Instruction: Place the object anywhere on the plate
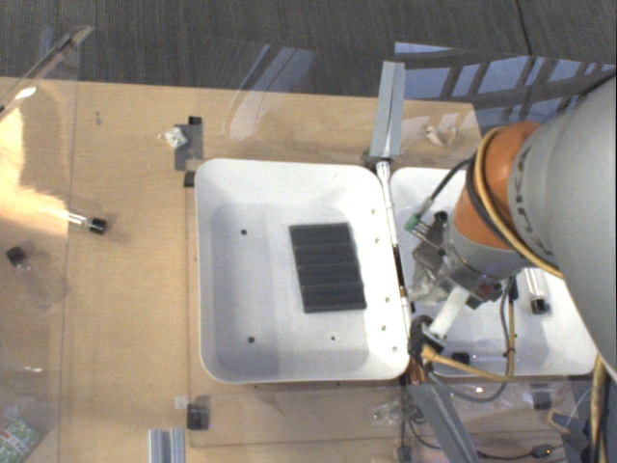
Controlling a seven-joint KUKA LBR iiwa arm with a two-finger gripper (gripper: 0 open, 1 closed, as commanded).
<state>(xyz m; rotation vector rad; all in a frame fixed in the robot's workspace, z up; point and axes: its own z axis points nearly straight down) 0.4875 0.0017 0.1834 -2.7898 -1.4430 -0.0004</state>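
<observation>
- Grey orange-banded arm point(501, 191) at centre right, over right white bin point(564, 340) near the shared rim.
- Two-finger gripper point(436, 276) under the wrist: wide or narrow, cannot tell.
- Dark grey ribbed rectangular plate point(328, 268) lies bare, middle of left white bin point(222, 345).
- Likely object: small pale black-tipped stick point(536, 295), right bin, apart from gripper.
- Risk: empty carry; clipping rim.

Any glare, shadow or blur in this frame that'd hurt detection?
Camera view: strong glare washes out the bench at far left; faint reflections streak the top middle; the arm, close to the lens, looks soft; the plate in the left bin is sharp and evenly lit, with soft shadow along that bin's walls.
</observation>
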